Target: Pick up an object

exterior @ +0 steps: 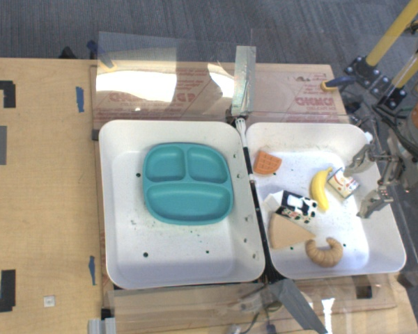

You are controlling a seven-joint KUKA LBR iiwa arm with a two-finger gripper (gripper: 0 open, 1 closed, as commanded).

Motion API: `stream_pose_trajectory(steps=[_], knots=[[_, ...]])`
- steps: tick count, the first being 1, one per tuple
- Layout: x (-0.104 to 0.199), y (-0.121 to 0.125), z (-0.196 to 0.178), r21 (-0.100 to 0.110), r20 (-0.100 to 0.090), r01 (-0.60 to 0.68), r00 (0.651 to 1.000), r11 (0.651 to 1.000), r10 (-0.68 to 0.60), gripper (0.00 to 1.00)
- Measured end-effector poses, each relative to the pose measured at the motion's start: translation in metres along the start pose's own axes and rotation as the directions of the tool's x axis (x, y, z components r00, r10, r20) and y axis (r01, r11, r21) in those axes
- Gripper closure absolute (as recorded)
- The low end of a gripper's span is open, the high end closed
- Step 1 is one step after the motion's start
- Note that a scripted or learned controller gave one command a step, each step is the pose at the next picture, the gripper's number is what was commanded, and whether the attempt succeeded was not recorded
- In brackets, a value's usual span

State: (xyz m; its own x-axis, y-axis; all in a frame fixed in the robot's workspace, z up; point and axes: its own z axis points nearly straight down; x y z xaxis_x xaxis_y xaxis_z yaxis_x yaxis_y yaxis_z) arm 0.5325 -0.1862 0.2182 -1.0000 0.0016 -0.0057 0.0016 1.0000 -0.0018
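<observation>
You had six pieces in the right bin [355, 256]: an orange waffle [267, 163], a yellow banana [321, 188], a small carton [343, 184] touching it, a black-and-white cow toy [297, 206]. A tan wedge [288, 232] and a croissant [324, 251] lay nearest the front wall.

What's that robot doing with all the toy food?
The robot arm is reaching in from the right, and its gripper hangs over the right bin, near its right wall. It isn't holding anything that I can see. Lying in that bin are a banana, a croissant, an orange waffle, a small box, a black-and-white toy and a tan wedge. The left bin holds a teal plate with three compartments.
</observation>
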Motion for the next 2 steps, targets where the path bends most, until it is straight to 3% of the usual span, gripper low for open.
stream_pose_trajectory(steps=[1,2], knots=[[-0.029,0.041,0.111,-0.004,-0.011,-0.147,0.989,0.989,0.147,0.00],[-0.034,0.040,0.094,0.000,0.006,-0.148,0.989,0.989,0.148,1.00]])
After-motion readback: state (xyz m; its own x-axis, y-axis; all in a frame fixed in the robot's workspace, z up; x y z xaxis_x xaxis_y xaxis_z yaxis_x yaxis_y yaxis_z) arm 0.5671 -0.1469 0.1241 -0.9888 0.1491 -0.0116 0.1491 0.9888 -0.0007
